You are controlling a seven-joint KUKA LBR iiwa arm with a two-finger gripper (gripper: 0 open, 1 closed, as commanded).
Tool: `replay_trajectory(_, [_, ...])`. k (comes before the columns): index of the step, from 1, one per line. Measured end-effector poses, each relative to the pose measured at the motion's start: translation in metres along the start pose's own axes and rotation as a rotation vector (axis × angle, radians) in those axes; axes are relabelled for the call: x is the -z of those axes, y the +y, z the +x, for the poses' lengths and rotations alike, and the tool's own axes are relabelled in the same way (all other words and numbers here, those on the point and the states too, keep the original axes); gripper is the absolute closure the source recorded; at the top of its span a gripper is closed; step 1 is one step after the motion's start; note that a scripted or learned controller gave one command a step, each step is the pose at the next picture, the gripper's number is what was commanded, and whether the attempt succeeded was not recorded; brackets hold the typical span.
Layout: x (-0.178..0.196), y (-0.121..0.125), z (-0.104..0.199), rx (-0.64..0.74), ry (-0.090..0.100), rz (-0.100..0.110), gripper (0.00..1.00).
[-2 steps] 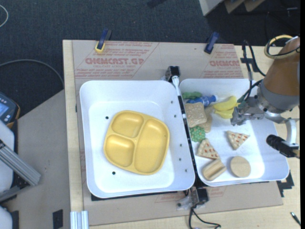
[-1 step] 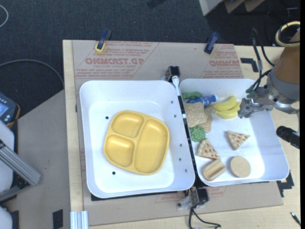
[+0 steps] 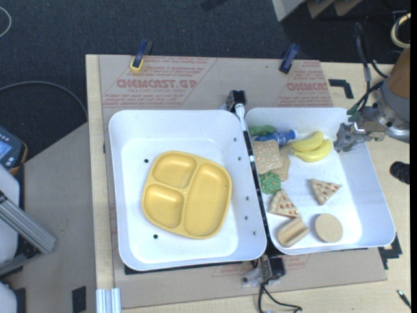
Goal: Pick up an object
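Red print on the brown protective sheet [image 3: 195, 80] covering the table, upper middle of frame, reads roughly "CHEMCAST G.P" with a smaller line under it too small to read. Same red print repeats at upper right near the right bin, tilted and partly cut off.

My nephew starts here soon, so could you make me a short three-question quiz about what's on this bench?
1. True or false: the yellow divided plate lies in the left bin.
2. Which food lies nearest the gripper? A) banana B) round cookie C) bread roll
3. Fill in: the toy foods lie in the ___ bin.

Key: 1 true; 2 A; 3 right.
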State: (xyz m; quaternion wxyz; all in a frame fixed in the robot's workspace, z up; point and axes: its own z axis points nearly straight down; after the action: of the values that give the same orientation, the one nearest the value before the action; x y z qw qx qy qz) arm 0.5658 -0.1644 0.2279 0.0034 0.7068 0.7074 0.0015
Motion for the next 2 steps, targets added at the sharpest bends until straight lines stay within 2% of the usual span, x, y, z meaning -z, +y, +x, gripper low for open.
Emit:
replay_trajectory(1, [0.009,-0.013,0.052,0.004,0.005,0.009,1.00])
replay_trajectory(2, [-0.010,-0.025,0.102,0.004,0.005,0.011,1.00])
